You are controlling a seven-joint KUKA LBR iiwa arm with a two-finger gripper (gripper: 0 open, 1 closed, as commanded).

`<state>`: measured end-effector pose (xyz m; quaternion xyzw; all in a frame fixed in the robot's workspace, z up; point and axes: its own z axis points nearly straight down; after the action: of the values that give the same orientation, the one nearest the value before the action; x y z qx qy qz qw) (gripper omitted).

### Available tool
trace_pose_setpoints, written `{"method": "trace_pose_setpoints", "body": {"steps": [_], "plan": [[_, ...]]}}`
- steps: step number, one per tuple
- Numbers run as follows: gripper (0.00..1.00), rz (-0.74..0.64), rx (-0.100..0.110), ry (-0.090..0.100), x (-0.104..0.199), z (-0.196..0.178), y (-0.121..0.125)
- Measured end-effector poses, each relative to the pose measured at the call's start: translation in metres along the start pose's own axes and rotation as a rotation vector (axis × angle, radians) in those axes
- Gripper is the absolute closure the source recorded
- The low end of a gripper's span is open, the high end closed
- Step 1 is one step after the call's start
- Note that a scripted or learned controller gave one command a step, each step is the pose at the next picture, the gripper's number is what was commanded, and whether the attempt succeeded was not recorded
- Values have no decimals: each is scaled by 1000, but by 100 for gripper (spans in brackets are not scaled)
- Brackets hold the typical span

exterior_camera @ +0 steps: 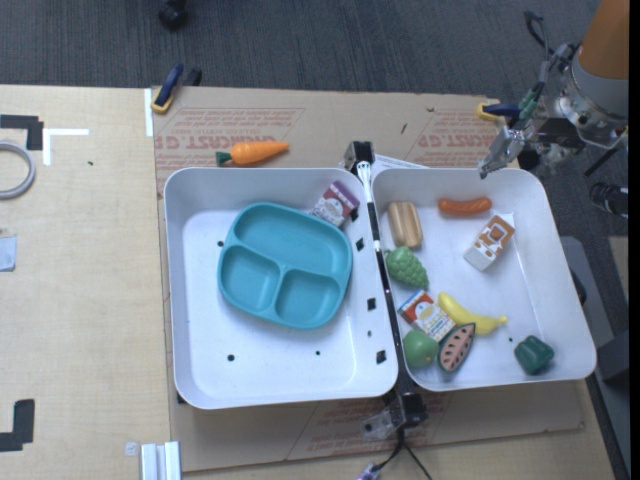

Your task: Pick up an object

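While the gripper [497, 160] hangs above the right bin's [560, 258] far rim, its grasp cannot be told; it should descend squarely over one isolated item; the sausage [464, 206] lies nearest, just below.

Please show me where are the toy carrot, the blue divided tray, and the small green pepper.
Orange plastic toy carrot [256, 152]: camera view, middle of its orange body.
Blue plastic divided tray [262, 240]: camera view, floor of its large upper compartment.
Small dark green toy pepper [534, 354]: camera view, middle of its body.
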<state>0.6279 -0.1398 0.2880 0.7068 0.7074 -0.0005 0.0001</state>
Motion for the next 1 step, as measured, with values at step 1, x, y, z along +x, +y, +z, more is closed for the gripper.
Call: {"method": "trace_pose_setpoints", "body": {"steps": [1], "plan": [[0,-124,-9,-2,-6,168,-6]]}}
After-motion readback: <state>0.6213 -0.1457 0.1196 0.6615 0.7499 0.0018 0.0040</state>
